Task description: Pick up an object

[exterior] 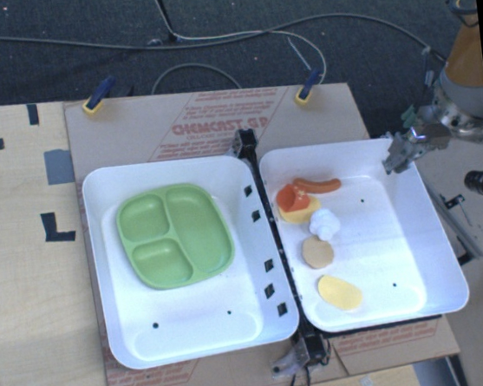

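Grey arm (462,99), orange band, metal claw (397,156), blk cable

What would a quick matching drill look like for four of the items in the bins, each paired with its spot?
Things:
1. green divided plate
2. orange sausage piece
3. tan round piece
4. yellow oval piece

Places:
A. nearest the right bin's front edge
B. left bin
C. right bin, farthest back of the food pieces
D. right bin, between the white piece and the yellow one

Pairs: 1-B, 2-C, 3-D, 4-A
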